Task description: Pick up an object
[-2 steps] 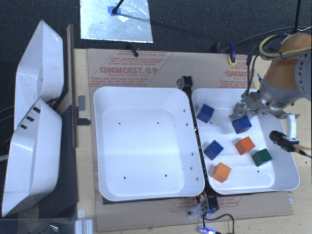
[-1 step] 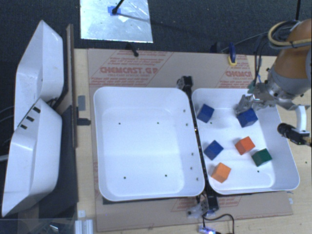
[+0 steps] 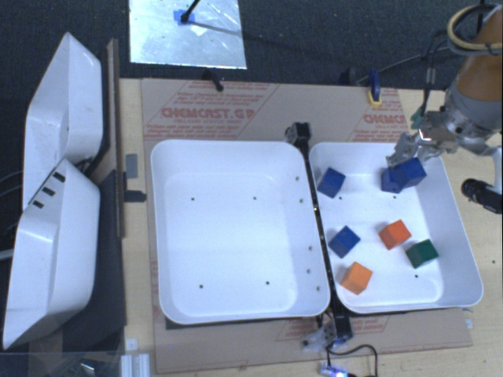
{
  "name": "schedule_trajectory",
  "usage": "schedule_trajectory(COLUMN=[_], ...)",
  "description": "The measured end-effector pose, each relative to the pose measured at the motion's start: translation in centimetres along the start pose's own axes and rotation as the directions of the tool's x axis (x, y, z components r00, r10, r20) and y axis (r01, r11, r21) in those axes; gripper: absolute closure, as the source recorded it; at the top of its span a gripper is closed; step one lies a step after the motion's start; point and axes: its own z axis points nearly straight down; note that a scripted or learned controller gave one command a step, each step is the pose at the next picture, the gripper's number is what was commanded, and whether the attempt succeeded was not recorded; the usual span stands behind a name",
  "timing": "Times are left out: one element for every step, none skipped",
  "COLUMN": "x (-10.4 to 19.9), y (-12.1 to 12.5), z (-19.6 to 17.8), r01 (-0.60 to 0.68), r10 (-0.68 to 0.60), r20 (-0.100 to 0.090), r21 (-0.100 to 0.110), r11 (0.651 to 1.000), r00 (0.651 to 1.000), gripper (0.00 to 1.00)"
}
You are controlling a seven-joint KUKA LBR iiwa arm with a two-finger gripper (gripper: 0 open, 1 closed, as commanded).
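Orange cube (image 3: 357,277) sits nearest in the right bin (image 3: 464,289); beyond it lie a blue cube (image 3: 343,241), a red-orange cube (image 3: 394,234) and a green cube (image 3: 422,253). Farther back, the gripper (image 3: 409,159) overlaps a blue block (image 3: 404,176); whether its fingers grip it is unclear. Behind the bin lies brown board (image 3: 236,104), then dark carpet (image 3: 314,22).

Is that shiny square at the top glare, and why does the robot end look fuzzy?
In the camera view, the silvery foil-like sheet reflects light in pale patches; the two white bins look bright and evenly lit with soft shadows; the pincer above the dark blue block appears slightly blurred.
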Motion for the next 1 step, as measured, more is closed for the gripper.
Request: schedule_trajectory(x=[-0.02], y=[0.09], z=[-4.03], r01=[-0.001], r10=[0.001], r20=[0.000], r21=[0.001], r11=[1.000], r00=[1.000], gripper=[1.00])
